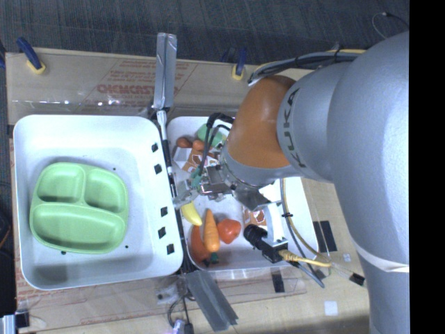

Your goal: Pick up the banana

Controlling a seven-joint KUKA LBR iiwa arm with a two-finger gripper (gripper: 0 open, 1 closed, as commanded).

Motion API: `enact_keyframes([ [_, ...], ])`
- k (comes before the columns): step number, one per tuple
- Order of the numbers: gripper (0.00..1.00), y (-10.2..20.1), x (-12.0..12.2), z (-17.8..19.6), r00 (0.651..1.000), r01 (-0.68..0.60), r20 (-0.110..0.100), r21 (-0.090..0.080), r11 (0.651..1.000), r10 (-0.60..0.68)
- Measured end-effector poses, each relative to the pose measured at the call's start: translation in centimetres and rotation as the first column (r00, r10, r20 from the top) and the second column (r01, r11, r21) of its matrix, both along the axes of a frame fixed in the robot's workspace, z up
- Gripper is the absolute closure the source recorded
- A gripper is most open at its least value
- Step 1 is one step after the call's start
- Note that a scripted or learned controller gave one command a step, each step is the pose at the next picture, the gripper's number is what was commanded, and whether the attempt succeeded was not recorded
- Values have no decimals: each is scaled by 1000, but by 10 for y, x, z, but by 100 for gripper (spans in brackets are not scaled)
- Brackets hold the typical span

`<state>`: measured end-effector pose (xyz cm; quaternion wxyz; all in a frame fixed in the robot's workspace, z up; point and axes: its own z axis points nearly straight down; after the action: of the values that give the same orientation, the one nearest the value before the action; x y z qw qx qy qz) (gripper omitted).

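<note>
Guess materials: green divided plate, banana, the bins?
Green divided plate: likely molded plastic, matte to satin, uniform colour with soft rounded ridges. Banana: looks like toy plastic, smooth flat yellow, no browning; real fruit can't be ruled out. White bins: probably thin rigid plastic, slightly glossy, rounded molded corners.

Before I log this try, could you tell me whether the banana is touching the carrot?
Touching: the camera view shows the banana lying against the upper end of the carrot, with no gap between them.
</note>
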<state>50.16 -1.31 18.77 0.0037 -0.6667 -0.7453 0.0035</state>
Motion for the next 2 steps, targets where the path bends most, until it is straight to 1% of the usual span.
enact_keyframes([
  [1,0,0,0,0,1000,0,0,0,1000,0],
  [2,0,82,-22,0,999,-33,-2,-1,999,33],
])
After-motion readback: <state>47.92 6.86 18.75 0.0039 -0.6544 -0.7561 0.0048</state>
